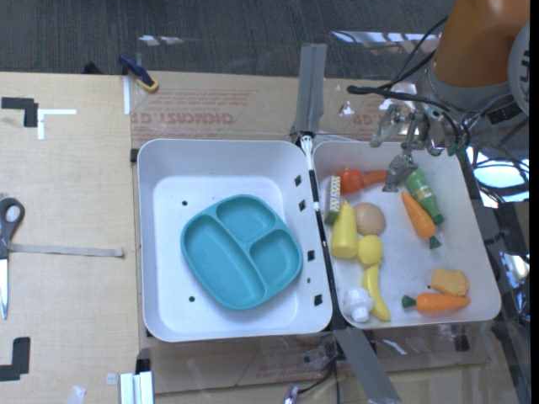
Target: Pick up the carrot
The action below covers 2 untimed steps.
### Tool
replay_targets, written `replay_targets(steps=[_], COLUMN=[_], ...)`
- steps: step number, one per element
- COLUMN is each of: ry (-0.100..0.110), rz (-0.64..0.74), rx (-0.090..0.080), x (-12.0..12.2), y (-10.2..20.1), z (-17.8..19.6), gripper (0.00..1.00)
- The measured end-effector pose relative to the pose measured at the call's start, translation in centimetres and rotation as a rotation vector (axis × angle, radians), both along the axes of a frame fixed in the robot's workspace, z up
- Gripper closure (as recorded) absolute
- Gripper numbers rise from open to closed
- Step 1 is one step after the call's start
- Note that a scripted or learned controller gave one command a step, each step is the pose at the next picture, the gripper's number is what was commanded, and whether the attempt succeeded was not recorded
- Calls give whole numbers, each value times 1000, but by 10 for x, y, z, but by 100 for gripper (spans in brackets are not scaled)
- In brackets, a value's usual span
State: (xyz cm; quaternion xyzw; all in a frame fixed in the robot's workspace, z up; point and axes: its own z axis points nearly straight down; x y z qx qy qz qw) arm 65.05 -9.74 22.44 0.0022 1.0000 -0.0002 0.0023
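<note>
The pincer [402,173] hangs over the upper part of the right bin [472,225], its tip low above the toys; whether its fingers are spread or pressed together cannot be told from this slant. The carrot [419,217] lies just below and slightly right of the tip, its long axis running diagonally from upper left down to the green end at lower right. A green bottle [424,194] lies touching it on the upper right (a tight neighbour for any grasp). Another orange vegetable [438,302] rests near the bin's lower right, well apart. The teal plate [242,251] sits in the left bin [160,225].
</note>
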Motion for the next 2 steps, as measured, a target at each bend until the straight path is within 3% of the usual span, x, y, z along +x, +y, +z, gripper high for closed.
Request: replay_targets(steps=[1,2], ry=[1,1], rz=[17,-96], rx=[0,0], x=[-57,-76], y=[-36,-94], z=[-104,-131], gripper=[0,0])
